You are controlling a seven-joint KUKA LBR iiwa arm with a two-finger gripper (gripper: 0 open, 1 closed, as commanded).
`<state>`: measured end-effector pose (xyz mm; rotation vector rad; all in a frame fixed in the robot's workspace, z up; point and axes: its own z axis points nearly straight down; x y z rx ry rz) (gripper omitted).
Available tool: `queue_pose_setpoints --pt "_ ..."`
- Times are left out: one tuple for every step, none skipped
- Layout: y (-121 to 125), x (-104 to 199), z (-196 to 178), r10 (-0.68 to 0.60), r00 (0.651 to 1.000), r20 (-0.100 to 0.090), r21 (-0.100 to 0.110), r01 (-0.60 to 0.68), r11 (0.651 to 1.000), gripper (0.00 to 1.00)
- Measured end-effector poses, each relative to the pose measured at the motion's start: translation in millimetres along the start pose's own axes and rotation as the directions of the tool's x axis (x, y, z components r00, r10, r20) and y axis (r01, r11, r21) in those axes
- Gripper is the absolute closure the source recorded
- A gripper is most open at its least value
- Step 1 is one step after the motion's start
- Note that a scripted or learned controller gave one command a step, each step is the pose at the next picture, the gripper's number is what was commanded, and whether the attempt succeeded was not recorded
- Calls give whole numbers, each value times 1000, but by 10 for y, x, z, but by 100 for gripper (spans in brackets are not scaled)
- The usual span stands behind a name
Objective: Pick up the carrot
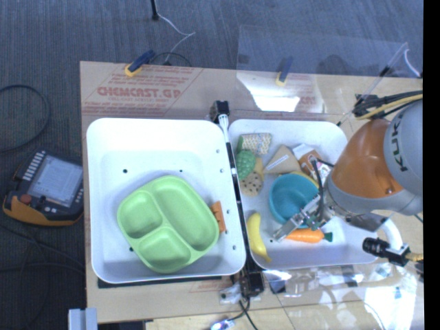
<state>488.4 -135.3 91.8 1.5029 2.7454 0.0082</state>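
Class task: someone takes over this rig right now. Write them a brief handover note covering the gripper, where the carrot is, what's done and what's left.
Gripper: low in the right bin, right at the carrot; a grasp is not visible.
Carrot: lying on the right bin's floor near its front wall, just below the blue bowl, right of the banana.
Done: arm has reached the carrot.
Left: close on it, lift it clear, confirm it came up.

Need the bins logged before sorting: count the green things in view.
2. The green divided plate lies in the left bin. A small green vegetable lies in the right bin, near its left wall. The arm covers part of that bin, so more may be hidden.
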Motion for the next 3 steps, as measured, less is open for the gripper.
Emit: queue_pose_setpoints --pt "57 -44 -160 -3 1000 18 -15 3 1000 100" --pt "472 704 -934 79 997 -7 7 -79 997 100" --pt "820 1340 -918 313 950 -2 13 -313 950 100"
